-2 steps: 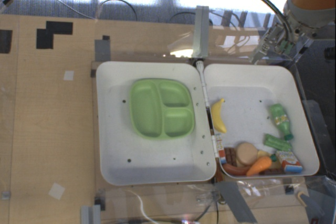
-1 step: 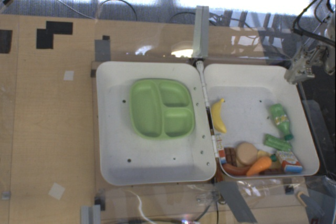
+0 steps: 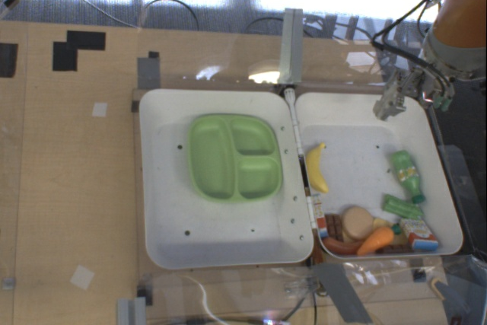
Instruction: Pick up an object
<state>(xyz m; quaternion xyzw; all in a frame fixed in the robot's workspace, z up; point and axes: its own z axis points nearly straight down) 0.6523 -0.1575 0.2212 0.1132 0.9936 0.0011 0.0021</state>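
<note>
The gripper (image 3: 389, 107) is seen at the upper right of the right bin (image 3: 358, 135), hanging over the bin's far right corner below the grey wrist and the orange band of the arm (image 3: 460, 7). How far it is opened cannot be told, since it is shown small and partly blurred. Nothing is seen held by it, and no object is touched by it.

The objects to be picked are found in the right bin. A banana (image 3: 316, 167) is laid near the bin's left wall. A green bottle (image 3: 407, 175) is laid toward the right wall, with a smaller green piece (image 3: 402, 206) just below it. Along the near edge a cluster is gathered: a round tan piece (image 3: 357, 223), an orange carrot (image 3: 376, 241) and a small carton (image 3: 419, 234). All of these are kept well apart from the gripper.

In the left bin (image 3: 163, 164) 1 green divided plate (image 3: 233, 157) with 3 compartments is laid.
</note>
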